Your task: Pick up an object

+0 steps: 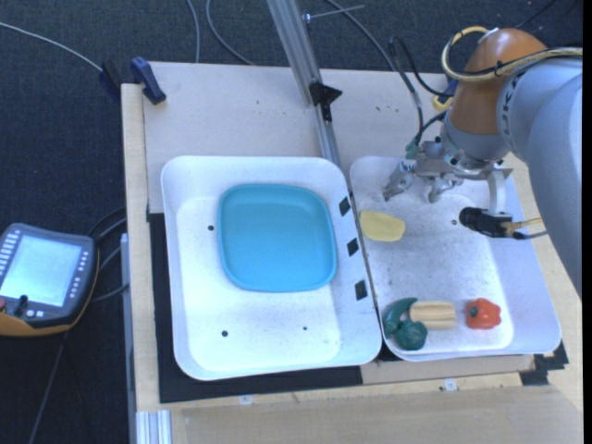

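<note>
The flat pale-yellow oval piece [382, 226] lies on the floor of the right white bin [518, 276], near its left wall, long axis running left to right; what it represents is hard to make out. The two-finger gripper [422, 189] hangs above the bin's far end, just beyond the yellow piece and apart from it — fingers spread, nothing between them. The grey arm enters from the right, cut off at the edge. Along the near wall sit a green vegetable [405, 323], a tan block [433, 314] and a red pepper [482, 314]. The left white bin [185, 248] holds a turquoise square plate [277, 237].
</note>
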